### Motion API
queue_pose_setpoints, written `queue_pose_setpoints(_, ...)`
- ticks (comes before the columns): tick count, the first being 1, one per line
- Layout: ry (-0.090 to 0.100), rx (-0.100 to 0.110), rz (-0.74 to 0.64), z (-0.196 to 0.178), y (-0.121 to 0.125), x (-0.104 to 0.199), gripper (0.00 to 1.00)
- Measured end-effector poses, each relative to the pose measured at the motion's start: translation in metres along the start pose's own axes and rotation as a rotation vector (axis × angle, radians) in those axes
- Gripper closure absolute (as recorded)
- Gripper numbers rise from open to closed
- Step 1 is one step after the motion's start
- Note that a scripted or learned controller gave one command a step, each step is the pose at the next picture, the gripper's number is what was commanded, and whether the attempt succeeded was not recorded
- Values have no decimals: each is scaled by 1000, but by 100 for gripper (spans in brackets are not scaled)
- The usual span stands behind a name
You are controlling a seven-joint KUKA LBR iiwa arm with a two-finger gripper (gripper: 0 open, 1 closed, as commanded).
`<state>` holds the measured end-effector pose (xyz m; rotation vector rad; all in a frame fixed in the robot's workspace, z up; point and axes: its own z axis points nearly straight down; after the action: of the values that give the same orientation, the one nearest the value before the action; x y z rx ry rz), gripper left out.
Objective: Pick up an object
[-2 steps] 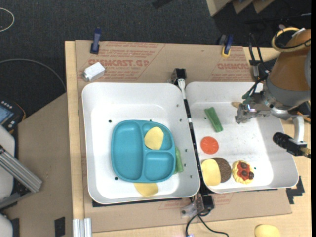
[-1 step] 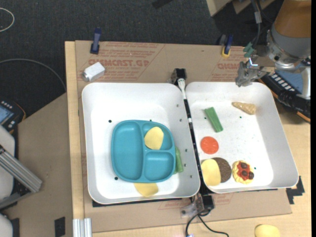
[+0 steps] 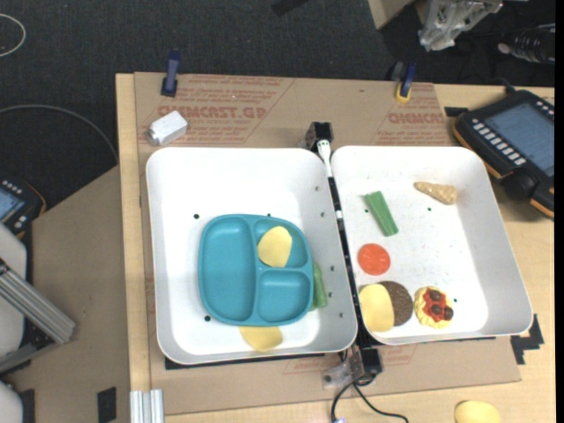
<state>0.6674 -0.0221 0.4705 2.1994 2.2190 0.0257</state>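
We see the gripper [image 3: 447, 26] high at the top right, beyond the bench, and we cannot tell its state. In the right bin [image 3: 493, 236] lie a green stick [image 3: 382, 212], a red disc [image 3: 374, 258] and a small pizza [image 3: 434, 307]; the left bin [image 3: 167, 236] has a blue tray [image 3: 233, 271].

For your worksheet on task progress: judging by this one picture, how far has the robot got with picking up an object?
Nothing looks done: the gripper hangs at the top, beyond the bins, with no object seen in it. The green stick, orange disc and pizza slice lie in the right bin. The reach, grasp and lift remain.
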Motion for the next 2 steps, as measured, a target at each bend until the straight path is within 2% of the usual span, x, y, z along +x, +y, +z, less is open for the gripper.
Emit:
queue_pose_setpoints(1, 0, 32, 14, 79, -45, -30, 100)
queue_pose_setpoints(2, 0, 3, 4, -63, -40, 3, 100)
